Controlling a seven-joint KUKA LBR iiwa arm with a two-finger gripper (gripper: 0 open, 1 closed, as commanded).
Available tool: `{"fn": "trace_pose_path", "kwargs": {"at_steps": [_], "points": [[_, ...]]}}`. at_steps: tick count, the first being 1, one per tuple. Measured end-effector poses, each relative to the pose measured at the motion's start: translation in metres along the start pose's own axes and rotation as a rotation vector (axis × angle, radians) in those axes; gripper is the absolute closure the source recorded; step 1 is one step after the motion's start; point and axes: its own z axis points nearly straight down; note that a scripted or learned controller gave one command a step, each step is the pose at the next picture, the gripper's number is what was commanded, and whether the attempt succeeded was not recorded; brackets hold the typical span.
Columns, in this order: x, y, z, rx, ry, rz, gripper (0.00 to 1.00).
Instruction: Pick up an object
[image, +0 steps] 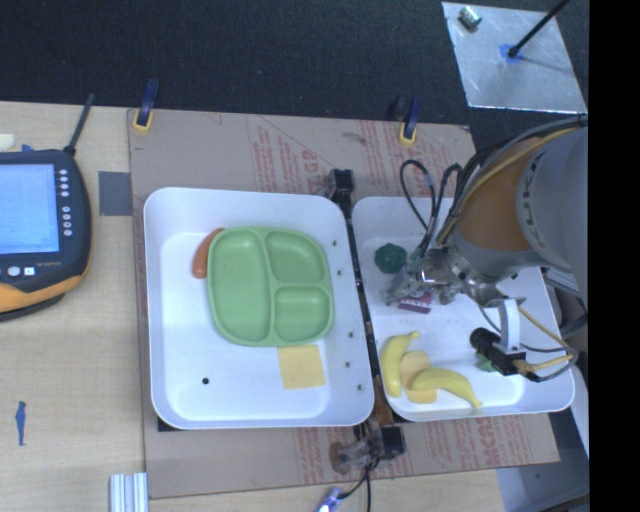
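My gripper (410, 292) reaches down into the right bin (530, 402), low over a small pink and purple object (418, 304) near the bin's middle left. A dark green round object (390, 258) lies just up and left of the gripper. Two yellow bananas (400, 360) (445, 384) rest at the bin's front, with a pale yellow block (416, 370) between them. A small dark green piece (486, 362) lies right of the bananas. The arm hides the bin's upper right part.
The left bin (165, 300) holds a green divided plate (270, 286), an orange sausage-shaped item (202, 254) at the plate's left edge, and a yellow square slice (302, 366) in front. A teach pendant (35, 230) lies at the bench's far left. Cables hang from the wrist.
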Motion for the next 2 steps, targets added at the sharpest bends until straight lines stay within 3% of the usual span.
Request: {"fn": "trace_pose_path", "kwargs": {"at_steps": [1, 2], "points": [[-0.001, 0.000, -0.010, 0.002, 0.000, -0.001, 1.00], [0.061, -0.002, -0.101, -0.003, 0.002, 0.002, 1.00]]}}
